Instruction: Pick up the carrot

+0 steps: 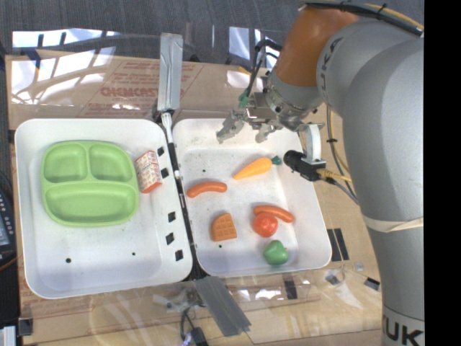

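The carrot [254,168], orange with a green tip at its right end, lies tilted in the upper middle of the right bin [306,225]. My gripper [247,130] hangs over the bin's back part, a little above and to the left of the carrot. Its fingers [229,130] are spread apart with nothing between them.
In the right bin also lie a sausage [207,188], a waffle piece [223,227], a second sausage [274,213], a tomato [265,225] and a green pepper [275,252]. The left bin [94,254] holds a green divided plate [89,182] and a small can [148,171].
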Robot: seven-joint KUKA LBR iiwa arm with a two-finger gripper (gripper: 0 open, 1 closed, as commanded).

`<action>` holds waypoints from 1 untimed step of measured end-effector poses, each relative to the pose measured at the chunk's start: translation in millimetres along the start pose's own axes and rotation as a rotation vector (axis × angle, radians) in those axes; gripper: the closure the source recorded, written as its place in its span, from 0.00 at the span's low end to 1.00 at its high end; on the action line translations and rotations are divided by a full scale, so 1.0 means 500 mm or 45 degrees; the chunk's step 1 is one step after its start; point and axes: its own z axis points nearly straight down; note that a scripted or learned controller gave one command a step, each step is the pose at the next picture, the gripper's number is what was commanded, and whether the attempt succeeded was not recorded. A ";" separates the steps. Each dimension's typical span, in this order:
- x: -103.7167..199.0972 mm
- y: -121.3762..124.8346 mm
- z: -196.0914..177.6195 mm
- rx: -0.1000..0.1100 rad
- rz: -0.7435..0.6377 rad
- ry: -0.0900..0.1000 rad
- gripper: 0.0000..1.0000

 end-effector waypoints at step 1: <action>-0.092 -0.059 0.063 0.000 0.195 0.000 0.00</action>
